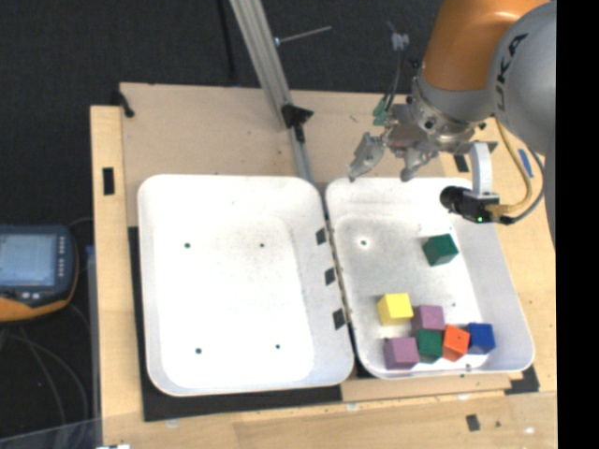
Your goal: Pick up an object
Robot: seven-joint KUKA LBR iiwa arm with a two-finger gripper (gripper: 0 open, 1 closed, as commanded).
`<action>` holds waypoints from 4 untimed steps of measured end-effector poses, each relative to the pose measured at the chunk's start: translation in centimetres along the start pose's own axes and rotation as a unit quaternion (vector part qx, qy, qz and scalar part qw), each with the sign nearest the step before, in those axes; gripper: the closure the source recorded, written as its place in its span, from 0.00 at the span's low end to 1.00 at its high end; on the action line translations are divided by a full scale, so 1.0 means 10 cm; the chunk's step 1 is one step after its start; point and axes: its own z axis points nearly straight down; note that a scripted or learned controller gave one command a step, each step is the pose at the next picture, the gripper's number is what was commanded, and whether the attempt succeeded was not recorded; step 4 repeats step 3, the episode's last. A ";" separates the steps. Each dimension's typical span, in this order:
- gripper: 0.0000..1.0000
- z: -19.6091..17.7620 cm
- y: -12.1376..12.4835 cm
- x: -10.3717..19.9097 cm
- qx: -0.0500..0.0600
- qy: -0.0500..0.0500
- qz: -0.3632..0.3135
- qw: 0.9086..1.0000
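seven little blocks sit in the right bin (505,279) — the green block (439,249) sits alone, light and hard, easy to pinch by its flat sides. the hand (388,165) hangs spread wide, holding nothing, over the bin's far edge.

We see a light wooden bench (234,134) set against a dark, carpet-like floor (112,26) that fills the top and left of the view. A slanted aluminium rail (264,54) rises from the bench's far side towards the top edge. At the left edge sits a handheld pendant (36,265) with a pale screen and an orange underside, and dark cables (37,363) trail across the floor below it. The light is even and soft
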 end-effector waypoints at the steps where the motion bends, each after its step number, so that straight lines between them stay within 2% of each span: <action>1: 0.00 0.94 -0.59 0.18 0.004 -0.001 0.005 1.000; 2: 1.00 0.79 -0.55 0.17 -0.003 0.000 0.008 1.000; 3: 1.00 0.72 -0.42 1.01 -0.002 0.001 -0.001 1.000; 4: 1.00 0.72 -0.42 1.01 -0.002 0.001 -0.001 1.000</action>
